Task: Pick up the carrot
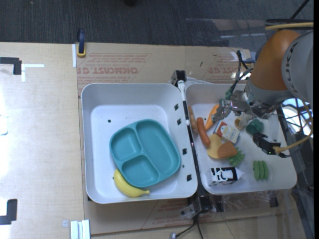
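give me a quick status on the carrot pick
Gripper low over right bin, nothing seen held. Carrot beside the gripper, near sausage. Crowded: cheese wedge, carton close by.

1. Two bins are set side by side on the bench – left bin [89,148], right bin [284,180].
2. In the left bin a divided plate [144,152] is placed; a banana [128,184] lies against its near-left edge.
3. In the right bin, a sausage [203,131] lies at the left, a carton [224,175] at the near edge, a pea pod [260,170] to its right.
4. The gripper [223,110] is positioned over the right bin's far-left part – the arm enters from the right.
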Motion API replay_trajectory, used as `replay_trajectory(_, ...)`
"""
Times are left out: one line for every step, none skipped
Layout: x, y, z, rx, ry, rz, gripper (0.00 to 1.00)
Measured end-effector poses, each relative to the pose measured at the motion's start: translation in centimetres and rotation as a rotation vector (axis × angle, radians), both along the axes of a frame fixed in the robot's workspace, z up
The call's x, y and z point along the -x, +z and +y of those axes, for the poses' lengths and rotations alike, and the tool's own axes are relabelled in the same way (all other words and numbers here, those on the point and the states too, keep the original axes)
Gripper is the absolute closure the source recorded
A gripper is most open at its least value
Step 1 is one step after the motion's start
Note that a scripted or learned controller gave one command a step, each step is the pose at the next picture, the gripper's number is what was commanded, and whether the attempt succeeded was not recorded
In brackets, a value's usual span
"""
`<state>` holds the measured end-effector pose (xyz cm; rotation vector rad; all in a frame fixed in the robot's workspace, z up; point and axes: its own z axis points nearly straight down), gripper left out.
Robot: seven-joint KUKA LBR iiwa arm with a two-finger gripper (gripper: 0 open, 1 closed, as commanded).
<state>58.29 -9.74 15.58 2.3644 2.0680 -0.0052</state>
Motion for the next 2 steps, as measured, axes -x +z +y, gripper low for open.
replay_trajectory(-4.55, -6.44, 0.21, -0.001, -0.033, -0.001, 0.00)
replay_trajectory(-4.57, -5.52, 0.17, 0.001, -0.029, -0.001, 1.00)
